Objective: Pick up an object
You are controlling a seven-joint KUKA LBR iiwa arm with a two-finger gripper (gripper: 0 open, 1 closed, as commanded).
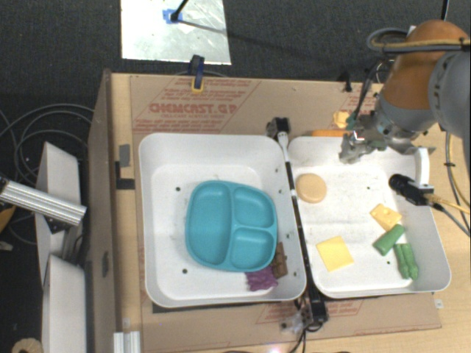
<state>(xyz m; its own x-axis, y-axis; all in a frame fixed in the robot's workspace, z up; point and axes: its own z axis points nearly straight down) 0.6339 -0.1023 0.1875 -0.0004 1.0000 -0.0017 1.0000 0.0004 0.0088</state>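
My gripper (355, 153) hangs over the back edge of the right bin (434, 271), at the end of the grey arm with its orange band. In front of it and to the left, a round tan disc (311, 188) lies on the bin floor. A flat yellow square (335, 253) sits near the front. At the right side lie a small yellow wedge (385, 215) and two green pieces (388, 239) (405, 260). Nothing shows in the gripper.
The left bin (158, 197) holds a teal divided plate (231, 225), with a purple piece (260, 279) and a brown piece (280, 263) at its front right corner. An orange piece (324, 132) lies just behind the right bin's back rim.
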